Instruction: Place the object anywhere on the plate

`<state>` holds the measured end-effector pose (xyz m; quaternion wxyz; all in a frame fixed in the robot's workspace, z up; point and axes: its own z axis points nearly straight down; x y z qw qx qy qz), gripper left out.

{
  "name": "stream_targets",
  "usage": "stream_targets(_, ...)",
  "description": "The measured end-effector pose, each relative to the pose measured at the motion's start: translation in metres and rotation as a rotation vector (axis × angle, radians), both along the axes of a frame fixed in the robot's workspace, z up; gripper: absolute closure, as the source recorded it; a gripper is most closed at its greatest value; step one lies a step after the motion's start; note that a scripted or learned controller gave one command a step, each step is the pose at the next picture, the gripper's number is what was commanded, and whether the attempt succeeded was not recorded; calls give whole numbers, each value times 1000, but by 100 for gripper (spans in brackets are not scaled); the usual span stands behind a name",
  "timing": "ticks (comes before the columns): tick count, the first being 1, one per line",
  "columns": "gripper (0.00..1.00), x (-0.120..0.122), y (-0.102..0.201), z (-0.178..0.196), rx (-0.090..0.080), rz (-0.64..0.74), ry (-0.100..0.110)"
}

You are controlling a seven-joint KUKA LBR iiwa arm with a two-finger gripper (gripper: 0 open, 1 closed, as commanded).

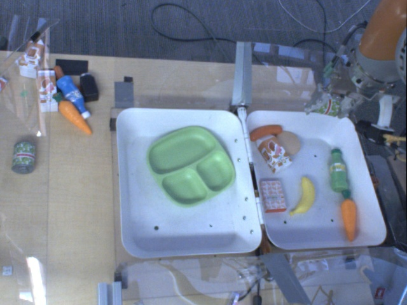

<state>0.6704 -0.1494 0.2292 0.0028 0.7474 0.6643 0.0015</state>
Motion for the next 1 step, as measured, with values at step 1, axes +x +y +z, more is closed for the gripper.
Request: stream_targets(1,100,-42,104,9,3,-40,1)
